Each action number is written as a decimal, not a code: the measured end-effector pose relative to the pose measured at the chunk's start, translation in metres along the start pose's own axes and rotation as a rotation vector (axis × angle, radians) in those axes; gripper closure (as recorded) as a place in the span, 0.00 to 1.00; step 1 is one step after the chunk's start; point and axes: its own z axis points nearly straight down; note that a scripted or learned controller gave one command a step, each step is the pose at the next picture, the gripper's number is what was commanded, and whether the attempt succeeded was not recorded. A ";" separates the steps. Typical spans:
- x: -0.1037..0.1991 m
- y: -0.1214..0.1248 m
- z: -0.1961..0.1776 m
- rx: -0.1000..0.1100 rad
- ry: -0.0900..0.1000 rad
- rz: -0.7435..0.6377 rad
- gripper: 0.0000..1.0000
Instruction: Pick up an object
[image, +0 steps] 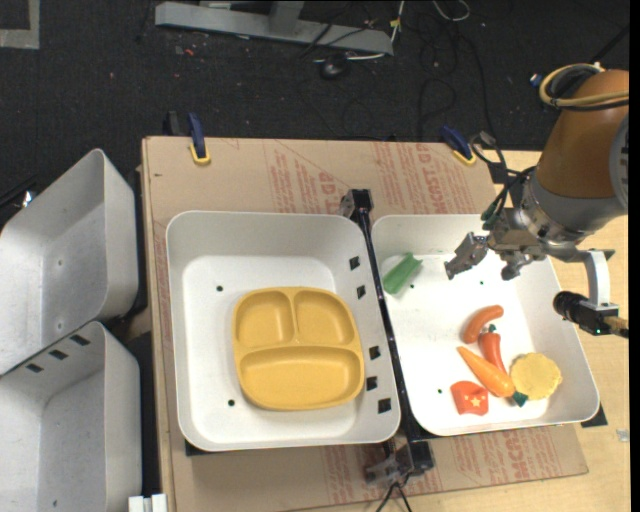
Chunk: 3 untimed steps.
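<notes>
My gripper (489, 259) hangs above the upper part of the right bin (428, 305), fingers spread apart with nothing between them. A green block (402, 273) lies to its left near the bin's upper left corner. Below the gripper lie an orange-red sausage (482, 321), a red pepper (491, 346), an orange carrot (486, 369), a small red piece (469, 397) and a yellow round item (536, 376).
The left bin (200, 300) holds a yellow divided plate (297, 347). A black divider (372, 290) runs between the bins. Two spare white bins (60, 300) stand off the bench at the left.
</notes>
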 end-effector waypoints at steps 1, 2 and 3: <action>0.000 0.003 -0.007 -0.012 -0.002 -0.002 0.00; -0.002 0.003 0.037 -0.008 -0.002 0.000 0.00; 0.004 0.011 0.090 -0.008 -0.001 -0.004 0.00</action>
